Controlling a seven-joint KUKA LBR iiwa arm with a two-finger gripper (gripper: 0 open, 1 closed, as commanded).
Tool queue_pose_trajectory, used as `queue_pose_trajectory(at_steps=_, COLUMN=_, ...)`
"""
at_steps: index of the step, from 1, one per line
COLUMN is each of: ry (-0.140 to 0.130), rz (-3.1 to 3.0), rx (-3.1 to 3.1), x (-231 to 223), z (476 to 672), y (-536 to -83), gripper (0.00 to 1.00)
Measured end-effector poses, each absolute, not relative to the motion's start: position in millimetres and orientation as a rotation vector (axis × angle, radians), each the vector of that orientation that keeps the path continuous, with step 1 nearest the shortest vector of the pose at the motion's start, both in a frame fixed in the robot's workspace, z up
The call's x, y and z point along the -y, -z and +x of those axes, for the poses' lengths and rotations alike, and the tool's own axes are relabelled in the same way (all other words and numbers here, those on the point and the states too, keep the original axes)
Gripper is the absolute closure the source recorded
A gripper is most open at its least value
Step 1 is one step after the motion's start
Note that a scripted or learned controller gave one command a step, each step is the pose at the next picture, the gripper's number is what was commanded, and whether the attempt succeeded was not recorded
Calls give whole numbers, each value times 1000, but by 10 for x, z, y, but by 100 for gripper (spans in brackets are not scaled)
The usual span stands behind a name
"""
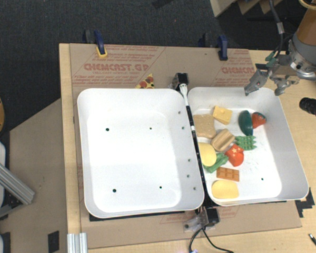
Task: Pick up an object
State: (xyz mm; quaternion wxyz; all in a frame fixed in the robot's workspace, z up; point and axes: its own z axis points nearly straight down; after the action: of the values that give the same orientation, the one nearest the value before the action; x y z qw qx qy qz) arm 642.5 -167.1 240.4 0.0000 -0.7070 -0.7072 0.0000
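The right bin (284, 141) holds several toy foods: a yellow cheese wedge (221, 114), a tan bread slice (204, 125), a dark green vegetable (245, 122), a red tomato (258, 119), a bread roll (223, 140), a red pepper (235, 155), a green leafy piece (247, 142), a yellow lemon (206, 154), an orange waffle (227, 173) and a yellow oval piece (225, 190). My gripper (265, 86) hangs open above the bin's far rim, up and right of the foods, with nothing between its fingers.
The left bin (95, 115) lies beside the right one, with a black clip (181, 80) at the far end of the seam between them. Blue clamps (100, 42) (222, 45) hold the cardboard sheet at the back edge.
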Motion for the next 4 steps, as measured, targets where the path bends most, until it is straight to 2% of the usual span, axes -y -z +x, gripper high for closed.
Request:
queue_pose_trajectory(at_steps=1, ry=-8, rz=-2216, rx=2213, x=1582, z=6111, y=-758, gripper=0)
queue_pose_trajectory(at_steps=2, ry=0, rz=-2213, rx=2222, x=984, z=5818, y=-846, gripper=0)
queue_pose_trajectory(at_steps=3, ry=-5, rz=-2219, rx=2214, x=951, z=5171, y=-843, gripper=0)
queue_pose_trajectory(at_steps=4, ry=2, rz=-2224, rx=2220, x=952, z=5206, y=-949, gripper=100)
